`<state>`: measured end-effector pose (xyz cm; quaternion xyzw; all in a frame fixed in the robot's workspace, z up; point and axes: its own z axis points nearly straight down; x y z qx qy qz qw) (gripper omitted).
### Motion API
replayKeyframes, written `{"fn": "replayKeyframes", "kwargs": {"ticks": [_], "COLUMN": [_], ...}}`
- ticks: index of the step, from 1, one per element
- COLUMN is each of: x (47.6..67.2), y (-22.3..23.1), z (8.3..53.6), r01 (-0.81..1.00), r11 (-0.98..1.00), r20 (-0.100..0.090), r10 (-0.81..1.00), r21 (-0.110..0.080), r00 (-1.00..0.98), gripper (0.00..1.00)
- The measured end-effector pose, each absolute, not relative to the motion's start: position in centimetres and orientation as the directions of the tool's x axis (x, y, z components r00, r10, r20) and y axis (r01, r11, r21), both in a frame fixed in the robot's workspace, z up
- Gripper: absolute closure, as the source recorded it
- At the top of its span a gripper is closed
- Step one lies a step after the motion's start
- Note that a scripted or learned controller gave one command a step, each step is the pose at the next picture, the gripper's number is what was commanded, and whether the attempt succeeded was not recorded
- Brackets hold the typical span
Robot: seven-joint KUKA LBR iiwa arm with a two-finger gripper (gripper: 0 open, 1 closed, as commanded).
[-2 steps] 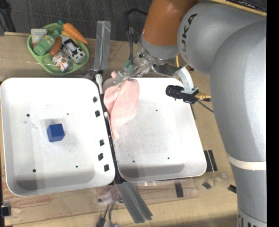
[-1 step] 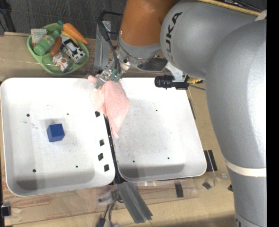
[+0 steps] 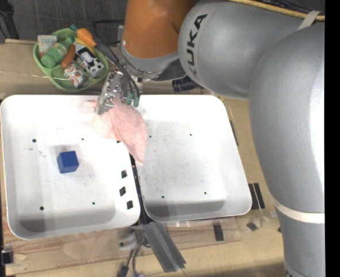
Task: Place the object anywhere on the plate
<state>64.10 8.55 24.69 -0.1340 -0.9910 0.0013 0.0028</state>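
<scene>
A green bowl heaped with toy groceries sits on the bench's far-left corner, behind the left bin.

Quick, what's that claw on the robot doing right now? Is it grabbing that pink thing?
Gripper: it sits at the top edge of the pink cloth-like object, but whether it is open, closed or gripping cannot be told.

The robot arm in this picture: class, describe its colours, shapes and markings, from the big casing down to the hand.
The arm has bulky, rounded grey casings with "KUKA" lettered in black. A broad orange band circles it above the wrist. The hand is small, metallic grey, with green touches. Dark cables run along the arm's top.
</scene>
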Motion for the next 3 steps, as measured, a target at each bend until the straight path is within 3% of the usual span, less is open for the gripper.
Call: {"fn": "replayKeyframes", "kwargs": {"ticks": [1, 2, 3], "x": [63.6, 63.4, 63.5], "y": [13.3, 18.4, 18.4], "z": [24.9, 23.9, 23.9], "r01": [-0.007, -0.009, -0.009], "r11": [1.000, 1.000, 1.000], "r20": [0.000, -0.001, -0.002], "r10": [-0.007, -0.009, -0.009], "r21": [-0.001, -0.001, -0.001], "r00": [-1.000, -1.000, -1.000], "gripper": [1.00, 1.00, 0.00]}}
